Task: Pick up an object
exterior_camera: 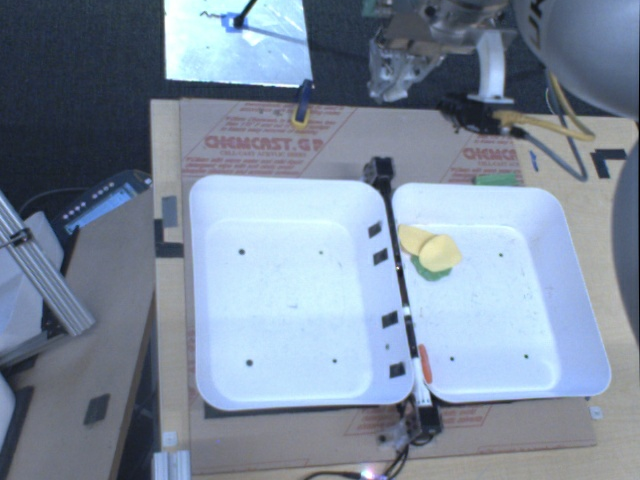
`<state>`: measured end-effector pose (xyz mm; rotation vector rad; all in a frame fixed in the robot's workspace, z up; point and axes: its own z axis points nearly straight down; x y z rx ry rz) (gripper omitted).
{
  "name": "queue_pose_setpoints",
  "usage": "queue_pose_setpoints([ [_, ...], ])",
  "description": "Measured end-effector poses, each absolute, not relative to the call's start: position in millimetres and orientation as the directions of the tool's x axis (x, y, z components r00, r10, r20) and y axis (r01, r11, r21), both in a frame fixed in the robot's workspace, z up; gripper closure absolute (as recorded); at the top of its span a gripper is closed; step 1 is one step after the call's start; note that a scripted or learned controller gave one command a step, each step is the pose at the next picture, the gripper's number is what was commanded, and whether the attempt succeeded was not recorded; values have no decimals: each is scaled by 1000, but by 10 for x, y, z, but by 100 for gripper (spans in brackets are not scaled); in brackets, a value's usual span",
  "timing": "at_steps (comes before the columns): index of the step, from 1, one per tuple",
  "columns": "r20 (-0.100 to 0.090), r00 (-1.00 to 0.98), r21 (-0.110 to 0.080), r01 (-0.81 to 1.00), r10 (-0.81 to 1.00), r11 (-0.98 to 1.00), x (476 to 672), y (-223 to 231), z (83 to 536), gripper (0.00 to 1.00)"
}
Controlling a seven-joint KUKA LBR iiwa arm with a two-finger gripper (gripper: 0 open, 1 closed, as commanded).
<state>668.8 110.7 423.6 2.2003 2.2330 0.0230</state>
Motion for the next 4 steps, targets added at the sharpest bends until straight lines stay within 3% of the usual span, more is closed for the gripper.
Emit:
queue_pose_setpoints([
  [1,4,-12,8,1000,1000,12,6676,1868,4748,100],
  [2,5,-9,8,1000,1000,9,6014,2031,5410,100],
  [3,-5,-2,-16,1000,1000,2,5755,2166,3111,100],
  [4,-1,-6,-7,1000,1000,6,5406,2355,2595,100],
])
